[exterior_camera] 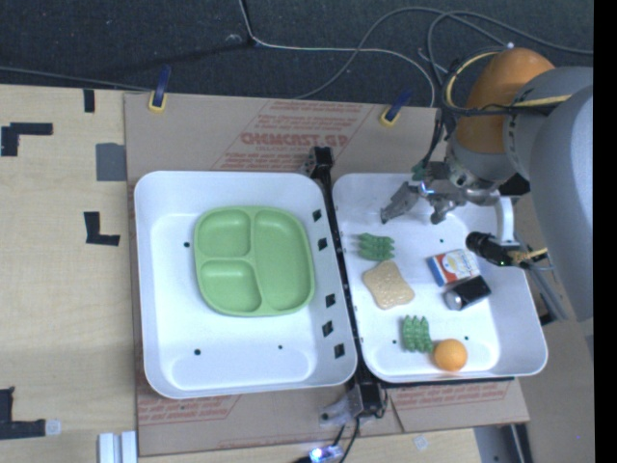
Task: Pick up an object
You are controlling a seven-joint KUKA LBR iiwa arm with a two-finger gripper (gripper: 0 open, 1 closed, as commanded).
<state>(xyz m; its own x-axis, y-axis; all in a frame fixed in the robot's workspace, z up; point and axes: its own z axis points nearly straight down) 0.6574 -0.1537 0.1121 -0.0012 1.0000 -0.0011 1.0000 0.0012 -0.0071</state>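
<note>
Tool [416, 208] hovers over the far part of the right bin [516, 360], fingers spread apart, gripping nothing. Nearest candidate, the green leafy piece [376, 248], lies just left and nearward of the tool, long axis running left-right. Tan sponge-like piece [388, 285] lies nearer again.

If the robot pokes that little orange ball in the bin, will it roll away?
Probably. The orange ball looks round and smooth, so a nudge would likely send it rolling. It sits near the right bin's front wall beside a green toy, which might stop it. It may also slip from the gripper.
</note>
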